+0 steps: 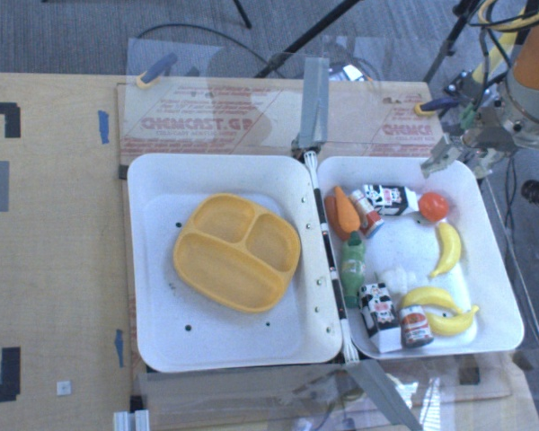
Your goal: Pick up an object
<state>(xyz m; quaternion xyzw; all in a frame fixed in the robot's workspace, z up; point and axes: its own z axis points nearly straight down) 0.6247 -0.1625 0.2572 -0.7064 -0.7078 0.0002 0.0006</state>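
My gripper (455, 158) hangs over the far right corner of the right bin (501, 277), its fingers spread open with nothing between them. Just below it in the bin lie a red tomato (434, 206) and a black-and-white milk carton (384, 198). An orange carrot (344, 212) and a green bottle (352, 268) rest along the bin's left wall. One banana (446, 248) lies by the right wall and a second banana (442, 307) near the front. A second small carton (377, 308) and a red-labelled jar (416, 327) sit at the front.
The left bin (153, 241) holds a yellow divided plate (236, 251). A grey divider bar (313, 106) stands behind the seam between the bins. Cables and tripod legs (485, 25) crowd the far right behind the arm.
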